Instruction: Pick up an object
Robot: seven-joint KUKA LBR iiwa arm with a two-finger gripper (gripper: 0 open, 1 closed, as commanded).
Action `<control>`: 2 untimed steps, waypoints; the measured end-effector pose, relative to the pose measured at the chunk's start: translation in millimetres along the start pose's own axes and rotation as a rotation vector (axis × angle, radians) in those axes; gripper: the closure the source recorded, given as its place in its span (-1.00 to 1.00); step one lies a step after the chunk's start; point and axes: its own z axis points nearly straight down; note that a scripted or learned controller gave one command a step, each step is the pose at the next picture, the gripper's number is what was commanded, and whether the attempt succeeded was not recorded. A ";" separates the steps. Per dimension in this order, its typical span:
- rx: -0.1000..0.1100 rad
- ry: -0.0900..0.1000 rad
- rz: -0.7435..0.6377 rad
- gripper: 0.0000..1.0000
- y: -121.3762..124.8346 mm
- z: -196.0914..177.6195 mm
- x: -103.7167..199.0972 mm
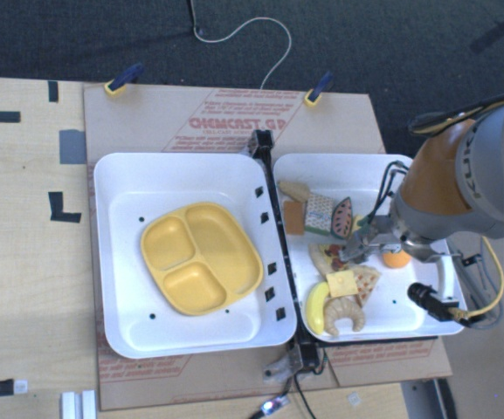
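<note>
The right bin holds a heap of toy food: a watermelon slice, a patterned block, a brown block, a yellow cheese square, a pizza slice, a banana, a croissant and an orange. My gripper is low in that bin, just left of the orange and above the cheese square, over a reddish piece. Its fingertips are dark and small against the food.
The left bin holds a yellow three-compartment plate. A black divider runs between the bins. The arm's grey and orange body covers the right bin's right side. Cardboard lies under both bins.
</note>
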 end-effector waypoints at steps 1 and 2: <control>0.003 -0.005 0.002 1.00 3.1 -41.7 1.8; 0.002 -0.006 0.003 1.00 -1.2 -86.0 -1.7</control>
